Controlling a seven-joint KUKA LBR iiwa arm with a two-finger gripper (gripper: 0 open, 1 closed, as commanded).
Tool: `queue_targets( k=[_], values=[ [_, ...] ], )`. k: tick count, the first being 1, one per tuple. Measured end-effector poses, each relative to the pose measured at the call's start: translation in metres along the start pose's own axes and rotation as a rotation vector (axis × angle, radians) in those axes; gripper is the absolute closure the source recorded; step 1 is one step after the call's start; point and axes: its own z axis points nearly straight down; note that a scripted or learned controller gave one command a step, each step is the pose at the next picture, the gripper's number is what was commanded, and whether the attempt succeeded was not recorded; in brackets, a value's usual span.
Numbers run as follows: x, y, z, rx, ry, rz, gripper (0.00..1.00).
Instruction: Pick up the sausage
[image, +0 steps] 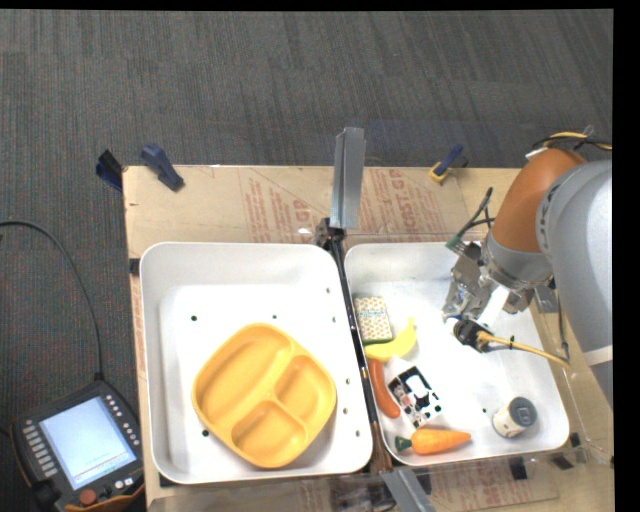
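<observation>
The sausage is a short reddish-orange link lying along the left wall of the right bin, just below a yellow banana. My gripper hangs over the right bin's upper right part, well to the right of and above the sausage, with nothing seen between its fingers. The arm's orange band and grey wrist rise behind it at the right.
In the right bin lie a small patterned box, a black-and-white card, a carrot and a small round cup. The left bin holds a yellow divided plate. A metal post stands between the bins.
</observation>
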Motion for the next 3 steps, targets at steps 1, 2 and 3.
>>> queue_targets(
  k=[1,2,3],
  values=[
    [0.040,-0.031,-0.002,-0.024,0.003,0.255,1.00],
    [0.028,-0.022,0.001,-0.008,-0.012,-0.180,1.00],
    [0.037,-0.012,-0.001,-0.019,-0.004,0.125,1.00]
  ],
)
